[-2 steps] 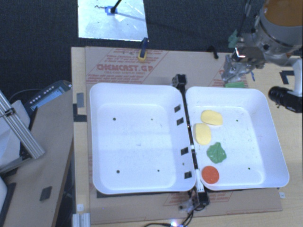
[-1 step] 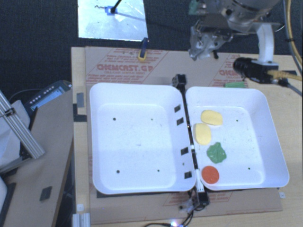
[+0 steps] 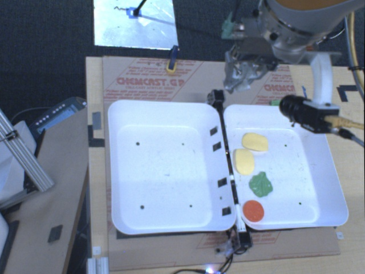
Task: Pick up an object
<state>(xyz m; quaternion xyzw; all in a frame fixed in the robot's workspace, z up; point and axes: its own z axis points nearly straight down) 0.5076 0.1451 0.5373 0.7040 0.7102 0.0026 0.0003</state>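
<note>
Brown cardboard [image 3: 142,80] with red print lies under both bins on my bench. Nearest to me in the right bin [image 3: 319,170] I see an orange-red round piece [image 3: 254,211], then a green leafy piece [image 3: 260,184], then two yellow pieces, one [image 3: 244,161] just beside the other [image 3: 255,142]. The left bin [image 3: 165,164] sits against it. Farther back the gripper [image 3: 244,76] hangs above the cardboard behind the bins; it is blurred and I cannot tell its fingers. The arm [image 3: 308,10] is cut off at the top edge. Behind lies a shiny metal sheet [image 3: 135,15].
</note>
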